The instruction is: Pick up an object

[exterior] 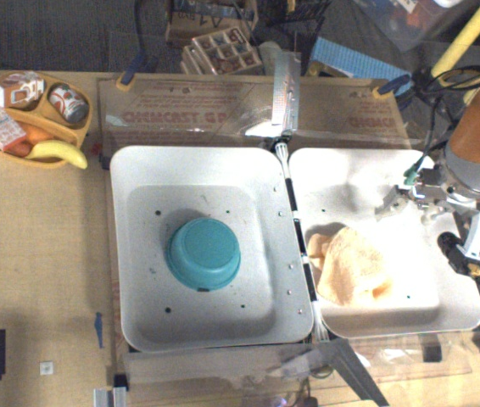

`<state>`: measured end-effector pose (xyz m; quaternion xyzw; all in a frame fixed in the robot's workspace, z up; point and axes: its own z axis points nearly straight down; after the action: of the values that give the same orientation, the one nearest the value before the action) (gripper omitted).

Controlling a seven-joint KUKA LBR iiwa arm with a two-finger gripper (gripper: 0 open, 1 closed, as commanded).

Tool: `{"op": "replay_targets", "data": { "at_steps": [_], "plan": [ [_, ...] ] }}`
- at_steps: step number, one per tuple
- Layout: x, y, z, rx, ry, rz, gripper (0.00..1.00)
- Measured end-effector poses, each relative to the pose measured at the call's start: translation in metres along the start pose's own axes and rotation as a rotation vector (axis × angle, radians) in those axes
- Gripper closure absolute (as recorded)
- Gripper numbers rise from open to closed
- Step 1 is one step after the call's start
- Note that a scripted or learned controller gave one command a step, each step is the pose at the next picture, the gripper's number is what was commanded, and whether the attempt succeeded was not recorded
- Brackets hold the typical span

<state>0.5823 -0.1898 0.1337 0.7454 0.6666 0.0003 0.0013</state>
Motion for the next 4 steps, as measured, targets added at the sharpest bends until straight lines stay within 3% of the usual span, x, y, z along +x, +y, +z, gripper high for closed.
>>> {"op": "replay_targets", "data": {
  "at_steps": [1,2,3,4],
  "plan": [
    [0.013,-0.056,0.045,-0.007,0.001,-0.145,0.00],
    [0.030,-0.089,0.044,-0.009,0.000,-0.377,0.00],
    [0.082,-0.085,0.044,-0.009,-0.001,-0.490,0.00],
    [0.077,-0.033,0.044,-0.010,-0.001,-0.588,0.00]
  ]
}}
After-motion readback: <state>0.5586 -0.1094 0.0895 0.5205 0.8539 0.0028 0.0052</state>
